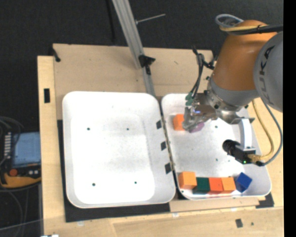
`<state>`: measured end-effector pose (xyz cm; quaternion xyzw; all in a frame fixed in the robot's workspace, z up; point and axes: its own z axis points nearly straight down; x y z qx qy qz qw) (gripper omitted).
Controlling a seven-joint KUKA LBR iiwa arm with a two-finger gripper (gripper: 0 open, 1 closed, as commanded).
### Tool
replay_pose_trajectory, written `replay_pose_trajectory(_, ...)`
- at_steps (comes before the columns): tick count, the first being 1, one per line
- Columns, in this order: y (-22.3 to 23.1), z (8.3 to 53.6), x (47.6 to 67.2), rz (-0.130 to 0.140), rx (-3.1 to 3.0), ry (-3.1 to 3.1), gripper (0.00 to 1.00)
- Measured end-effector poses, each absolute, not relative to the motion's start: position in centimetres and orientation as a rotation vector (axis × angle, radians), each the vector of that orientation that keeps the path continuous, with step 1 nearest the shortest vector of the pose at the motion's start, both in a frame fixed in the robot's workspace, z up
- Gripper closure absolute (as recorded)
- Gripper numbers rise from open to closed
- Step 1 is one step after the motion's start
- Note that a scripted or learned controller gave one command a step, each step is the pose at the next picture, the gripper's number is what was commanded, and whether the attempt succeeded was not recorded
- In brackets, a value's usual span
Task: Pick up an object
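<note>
The claw (193, 124) hangs low over the far-left part of the right-hand shallow white bin (212, 152); whether it is apart or together cannot be told. A small orange cube (178, 122) sits just to its left, almost touching, and something small and purple (199, 127) shows right beneath it — likely the target. Well nearer the camera, along that bin's front wall, sits a row of blocks (214, 183): orange, green, orange, orange, blue. The left-hand white bin (111, 147) lies beyond the cube on the table (89, 63).

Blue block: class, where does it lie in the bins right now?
The blue block lies in the right bin, at its near right corner, ending a row beside an orange block.
</note>
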<state>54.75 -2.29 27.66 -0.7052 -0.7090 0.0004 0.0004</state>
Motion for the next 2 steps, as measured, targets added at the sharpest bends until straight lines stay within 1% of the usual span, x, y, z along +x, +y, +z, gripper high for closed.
replay_pose_trajectory(1, 1.9, 26.2, 53.3, 0.001, -2.215, -2.227, 1.00)
replay_pose_trajectory(2, 6.5, 26.4, 52.4, -0.001, -2.211, -2.228, 1.00)
